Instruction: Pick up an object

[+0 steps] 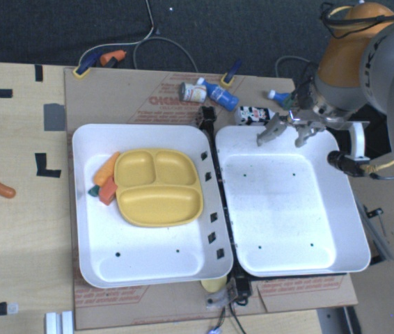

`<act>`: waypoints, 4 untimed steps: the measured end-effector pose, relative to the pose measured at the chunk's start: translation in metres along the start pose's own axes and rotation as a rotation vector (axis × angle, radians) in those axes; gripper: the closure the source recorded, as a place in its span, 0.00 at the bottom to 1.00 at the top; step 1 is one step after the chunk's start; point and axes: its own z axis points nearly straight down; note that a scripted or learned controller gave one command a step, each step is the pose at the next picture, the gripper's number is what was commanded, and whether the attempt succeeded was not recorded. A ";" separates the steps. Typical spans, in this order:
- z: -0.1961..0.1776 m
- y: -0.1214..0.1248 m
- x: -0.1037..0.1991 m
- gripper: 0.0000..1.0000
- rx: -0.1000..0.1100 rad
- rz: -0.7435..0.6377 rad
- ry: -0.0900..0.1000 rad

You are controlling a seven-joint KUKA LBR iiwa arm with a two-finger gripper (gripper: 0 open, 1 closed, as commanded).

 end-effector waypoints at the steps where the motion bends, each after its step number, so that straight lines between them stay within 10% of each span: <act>1: 0.125 0.009 0.037 0.00 0.005 -0.003 0.001; 2: 0.115 0.028 0.035 0.00 -0.002 -0.001 0.000; 3: 0.069 0.027 -0.031 0.00 -0.004 0.003 -0.003; 4: 0.123 -0.031 0.014 0.00 0.001 0.000 -0.001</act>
